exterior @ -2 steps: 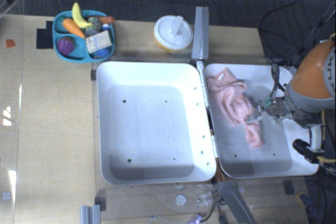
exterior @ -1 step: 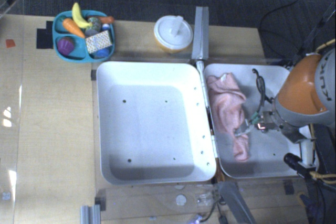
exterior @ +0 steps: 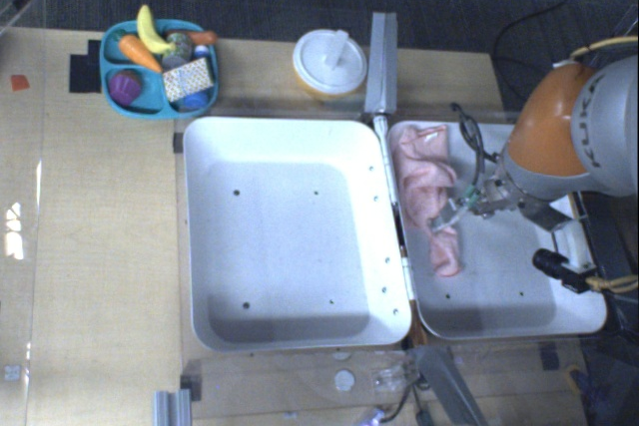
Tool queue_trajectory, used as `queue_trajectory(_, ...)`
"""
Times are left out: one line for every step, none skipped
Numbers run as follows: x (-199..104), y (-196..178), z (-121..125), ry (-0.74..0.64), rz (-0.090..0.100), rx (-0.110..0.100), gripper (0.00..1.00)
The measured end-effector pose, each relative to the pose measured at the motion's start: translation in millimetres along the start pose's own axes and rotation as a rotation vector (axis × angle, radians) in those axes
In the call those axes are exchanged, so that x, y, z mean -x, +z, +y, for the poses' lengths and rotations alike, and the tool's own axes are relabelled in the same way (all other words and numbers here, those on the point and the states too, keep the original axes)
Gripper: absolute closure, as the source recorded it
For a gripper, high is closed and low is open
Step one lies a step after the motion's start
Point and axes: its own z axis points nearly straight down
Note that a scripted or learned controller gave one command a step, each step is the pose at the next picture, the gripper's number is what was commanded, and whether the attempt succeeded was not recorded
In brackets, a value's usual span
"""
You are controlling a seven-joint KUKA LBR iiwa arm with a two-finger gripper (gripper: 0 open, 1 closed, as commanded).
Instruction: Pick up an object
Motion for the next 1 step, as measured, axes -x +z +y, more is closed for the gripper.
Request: queue_trajectory(-25.6, -0.8, -12.9, -0.048, -0.002, 0.003, 0.0)
